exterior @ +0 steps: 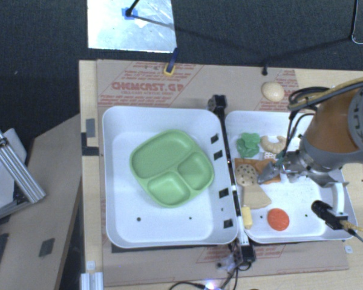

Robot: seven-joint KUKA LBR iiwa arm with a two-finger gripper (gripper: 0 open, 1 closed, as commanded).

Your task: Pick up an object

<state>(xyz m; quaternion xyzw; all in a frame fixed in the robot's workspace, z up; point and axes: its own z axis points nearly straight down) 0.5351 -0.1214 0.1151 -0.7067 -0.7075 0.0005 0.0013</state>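
Objects: a small heap of toy food pieces is seen in the right bin [302, 231], well apart from the left bin.
Green piece [249, 143]: placed at the far left of the heap, a leafy lump.
Tan piece [272, 144]: lying just right of the green piece, curved and pale.
Brown cookie [246, 173]: set near the divider between the bins, speckled, below the green piece.
Beige wedge [258, 197]: found just nearer than the cookie.
Red ball [278, 219]: resting alone toward the near wall of the right bin.
Yellow stick [247, 215]: laid by the divider, left of the red ball.
Jaws [270, 173]: lowered over the middle of the heap, just right of the cookie; whether they are released or clenched cannot be told, and nothing is seen between them.
Arm [336, 128]: reaching in from the right, grey with an orange band.
Left bin [118, 222]: a green divided plate [172, 167] is held in it.
Counter [139, 83]: an egg-like object [273, 91] is lying beyond the right bin.
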